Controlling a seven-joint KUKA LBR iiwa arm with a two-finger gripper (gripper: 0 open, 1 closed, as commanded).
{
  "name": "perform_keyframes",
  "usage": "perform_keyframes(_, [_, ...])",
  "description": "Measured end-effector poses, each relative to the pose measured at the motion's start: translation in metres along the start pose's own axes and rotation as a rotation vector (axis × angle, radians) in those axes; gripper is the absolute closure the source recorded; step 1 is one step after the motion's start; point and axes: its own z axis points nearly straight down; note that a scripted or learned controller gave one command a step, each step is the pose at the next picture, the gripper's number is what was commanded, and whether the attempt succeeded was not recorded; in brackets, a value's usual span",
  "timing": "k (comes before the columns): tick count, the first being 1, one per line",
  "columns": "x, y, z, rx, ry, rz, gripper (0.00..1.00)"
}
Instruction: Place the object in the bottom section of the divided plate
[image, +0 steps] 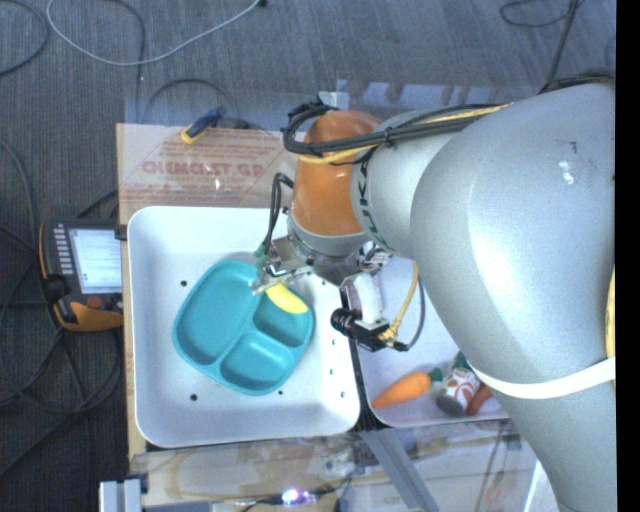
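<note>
Camera view is showing the gripper (272, 277) hovering over the divided plate (243, 325)'s right section, yellow object (287, 298) beneath; finger state unclear; dropping here risks the wrong section.

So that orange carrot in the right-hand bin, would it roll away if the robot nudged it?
Probably somewhat: the carrot looks rounded and tapered, so it would likely roll in a curve. It seems a smooth, glossy toy, so perhaps slippery and light. The bin wall beside it should stop it.
</note>
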Motion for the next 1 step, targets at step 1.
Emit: perform_keyframes(1, [0.0654,-0.0015,-0.0463,0.026,0.006,-0.292,1.0])
